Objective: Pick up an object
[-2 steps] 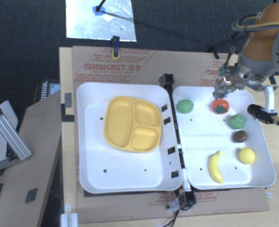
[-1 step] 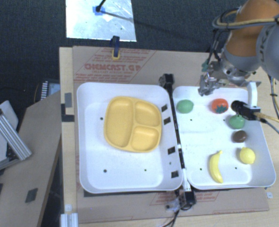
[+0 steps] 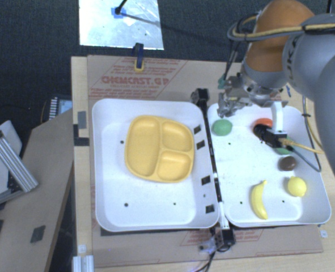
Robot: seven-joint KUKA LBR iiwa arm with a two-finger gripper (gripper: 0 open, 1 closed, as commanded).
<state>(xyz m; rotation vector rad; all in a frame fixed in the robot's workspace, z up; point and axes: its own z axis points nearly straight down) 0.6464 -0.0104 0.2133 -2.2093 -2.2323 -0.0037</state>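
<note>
arm: grey with an orange band, reaching in from the right over the far part of the right bin (image 3: 320, 205).
gripper (image 3: 225, 111): low over the far left corner of the right bin, just above and behind the green round piece (image 3: 222, 127).
fingers: dark and small against the bin wall; cannot tell whether they are spread or pressed together, and nothing shows plainly between them.
green round piece: just beside the gripper tip, on the bin floor near the divider; round, so no long axis to read.
banana (image 3: 259, 199): near part of the right bin; long axis runs near to far with a slight curve, stem end pointing far, blunt end pointing near.
lemon (image 3: 296, 186): just right of the banana, apart from it.
brown round piece (image 3: 287, 163): far of the lemon, near it.
orange piece (image 3: 263, 123): far right part of the bin, partly behind a black part of the arm's fittings.
left bin (image 3: 107, 208): holds a yellow divided plate (image 3: 158, 148), lying flat in its middle, with three compartments.
bench: cardboard sheet under both bins.
</note>
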